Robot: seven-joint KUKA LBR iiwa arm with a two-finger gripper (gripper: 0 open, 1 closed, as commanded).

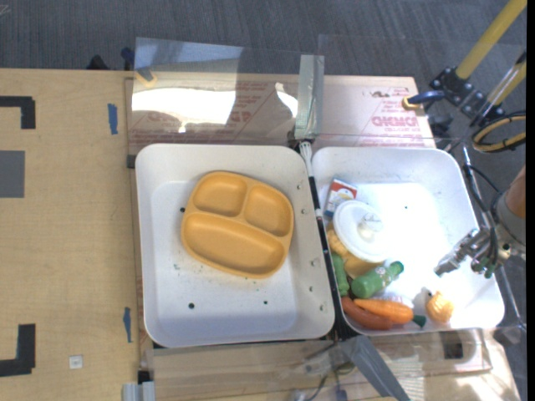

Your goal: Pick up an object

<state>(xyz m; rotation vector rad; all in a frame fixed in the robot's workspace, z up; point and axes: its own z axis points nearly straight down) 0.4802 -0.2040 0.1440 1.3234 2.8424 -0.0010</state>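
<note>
My gripper [466, 261] hangs over the right side of the right bin [418, 170], open, with nothing between its fingers. To its left in that bin lie a white round lid [364, 228], a green toy vegetable [375, 281], a carrot [381, 312] and a red-and-white packet [341, 194]. A small orange fruit [440, 308] sits just below and left of the gripper, apart from it. A yellow item [358, 263] is partly hidden under the lid.
The left bin [159, 299] holds an orange divided plate [238, 224]. A clear plastic sheet and cardboard [251, 107] lie behind the bins. Cables and a yellow pole [493, 32] stand at the far right. The arm's wrist [517, 211] is at the frame's right edge.
</note>
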